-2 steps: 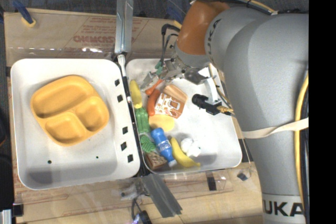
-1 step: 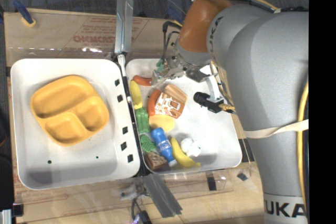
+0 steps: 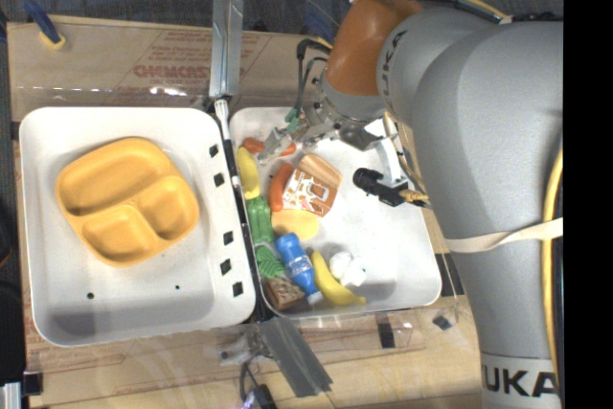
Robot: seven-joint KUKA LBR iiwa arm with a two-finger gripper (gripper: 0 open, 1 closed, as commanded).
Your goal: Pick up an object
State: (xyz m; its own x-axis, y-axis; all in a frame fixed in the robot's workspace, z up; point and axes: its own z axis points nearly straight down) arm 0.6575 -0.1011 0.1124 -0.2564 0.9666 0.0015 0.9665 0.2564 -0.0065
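Reading "UKA" on arm base (image 3: 517,383) | claw (image 3: 287,141) grip state unclear | over right bin (image 3: 402,235)

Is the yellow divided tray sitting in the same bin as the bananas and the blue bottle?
No. The yellow divided tray lies in the left bin; the bananas and blue bottle lie in the right bin.

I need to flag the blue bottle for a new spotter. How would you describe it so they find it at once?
Look in the right-hand white bin, at the crowd of items along its left wall. Near the bin's front edge lies the blue bottle, between a green item and a yellow banana. It is the one blue thing in that bin.
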